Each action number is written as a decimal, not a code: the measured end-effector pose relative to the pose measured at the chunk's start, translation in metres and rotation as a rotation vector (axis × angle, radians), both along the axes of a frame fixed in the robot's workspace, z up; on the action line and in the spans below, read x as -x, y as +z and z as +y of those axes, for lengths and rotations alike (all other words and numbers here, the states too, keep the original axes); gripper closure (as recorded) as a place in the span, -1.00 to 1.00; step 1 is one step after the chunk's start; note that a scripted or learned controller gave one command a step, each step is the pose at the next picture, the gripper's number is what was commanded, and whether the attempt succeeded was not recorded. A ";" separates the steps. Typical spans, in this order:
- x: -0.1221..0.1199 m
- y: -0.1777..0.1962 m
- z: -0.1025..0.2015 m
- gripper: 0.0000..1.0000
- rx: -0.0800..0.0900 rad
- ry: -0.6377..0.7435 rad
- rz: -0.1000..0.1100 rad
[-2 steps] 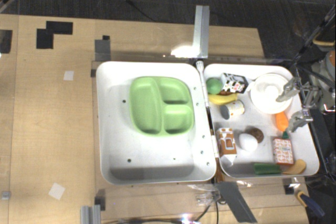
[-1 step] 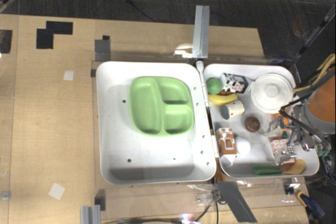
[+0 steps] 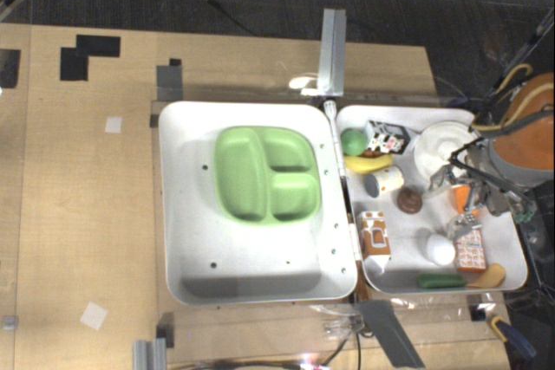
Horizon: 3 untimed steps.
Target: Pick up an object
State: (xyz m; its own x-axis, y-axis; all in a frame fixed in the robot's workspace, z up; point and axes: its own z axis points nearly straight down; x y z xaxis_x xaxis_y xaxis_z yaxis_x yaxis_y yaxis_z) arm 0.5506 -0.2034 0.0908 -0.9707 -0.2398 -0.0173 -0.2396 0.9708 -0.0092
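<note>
While the arm [image 3: 529, 134] hangs over the right edge of the right bin [image 3: 520, 273], the step in hand looks like the approach: nothing reads as lifted. Pincer [image 3: 464, 212] sits low in the right half of that bin, amid cables and dark linkage; cannot tell whether it is released or clenched, and nothing is plainly between its tips. An orange piece [image 3: 459, 197] lies just beside it, touching or apart unclear.

Candidates for the pick all lie in the right bin. Count, as far as shapes allow:
- one green ball [image 3: 352, 141], far left corner
- one banana [image 3: 368, 163], just beside the ball
- one black-and-white printed item [image 3: 386, 137]
- one white bowl or lid [image 3: 440, 150]
- one pale cup [image 3: 387, 179]
- one brown round thing [image 3: 409, 201]
- one brown-and-white carton [image 3: 375, 236]
- one white ball [image 3: 440, 250]
- one red-patterned box [image 3: 469, 252], just below the pincer
- one green marker-like stick [image 3: 441, 280]
- one tan lump [image 3: 491, 275], near corner

Left bin [image 3: 186, 273]: one green divided tray [image 3: 265, 173], three compartments.

Two bins on the tabletop [image 3: 78, 212].

Judgement: next move calls for a straight descent onto the nearest item, likely the patterned box or white ball, then closing and lifting clear without snagging neighbours.
</note>
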 end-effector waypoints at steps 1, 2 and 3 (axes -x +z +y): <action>-0.006 0.015 0.002 1.00 0.003 0.007 -0.017; 0.012 0.064 -0.003 1.00 0.004 0.467 0.010; -0.066 0.116 0.001 1.00 0.006 0.642 0.008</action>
